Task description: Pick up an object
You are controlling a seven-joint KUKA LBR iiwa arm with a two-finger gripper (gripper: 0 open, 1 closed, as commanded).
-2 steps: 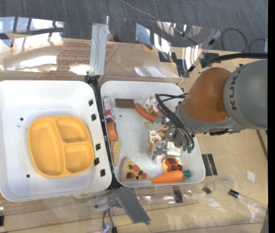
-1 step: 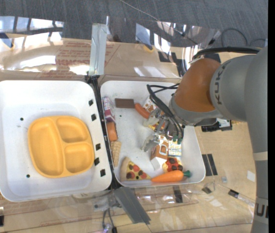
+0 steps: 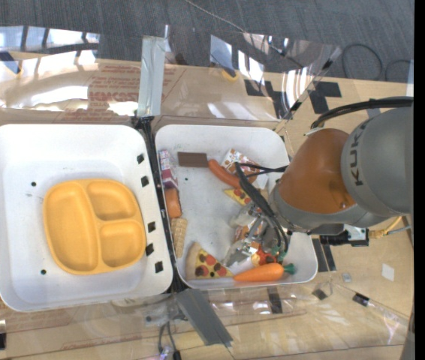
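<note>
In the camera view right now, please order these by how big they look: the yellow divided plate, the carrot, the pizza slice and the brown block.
1. yellow divided plate, clearly the largest.
2. carrot and pizza slice: they look about alike, so I do not rank them.
3. brown block, the smallest.

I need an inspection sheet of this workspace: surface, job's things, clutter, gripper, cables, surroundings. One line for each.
Surface: bench with left bin and right bin, side by side.
Job's things: in the right bin a carrot, pizza slice, brown block, sausage and other small toy foods.
Clutter: yellow divided plate in the left bin.
Gripper: gripper low over the right bin's pile; grasp cannot be judged.
Cables: black cable above the arm.
Surroundings: dark carpet, grey tape strip.
</note>
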